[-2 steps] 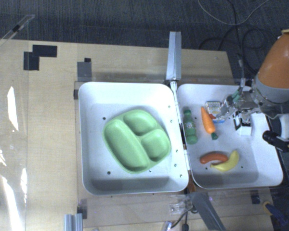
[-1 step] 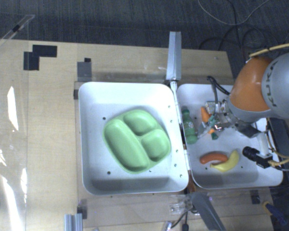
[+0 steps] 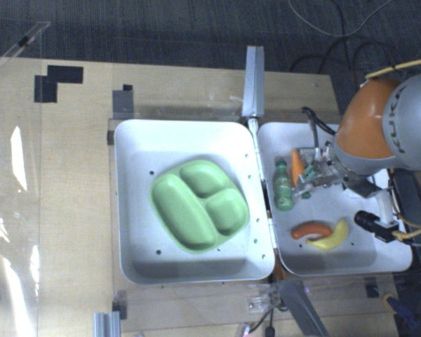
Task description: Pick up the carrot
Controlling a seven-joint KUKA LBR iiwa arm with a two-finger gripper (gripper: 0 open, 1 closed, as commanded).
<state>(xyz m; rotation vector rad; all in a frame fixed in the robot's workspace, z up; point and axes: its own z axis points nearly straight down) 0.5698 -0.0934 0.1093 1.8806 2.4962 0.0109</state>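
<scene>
The carrot (image 3: 295, 167) is small and orange with a green tip, and it lies in the upper left part of the right bin (image 3: 351, 258). My gripper (image 3: 309, 175) hangs low over that bin, right beside the carrot on its right side. The metal parts of the gripper crowd against the carrot's edge, and I cannot make out whether anything sits between them. The grey arm with its orange band (image 3: 365, 128) reaches in from the right.
A green bottle (image 3: 283, 189) lies just left of and below the carrot, near the bin's left wall. A red sausage (image 3: 311, 229) and a yellow banana (image 3: 332, 237) lie nearer the front. The left bin (image 3: 130, 258) holds a green divided plate (image 3: 198, 202).
</scene>
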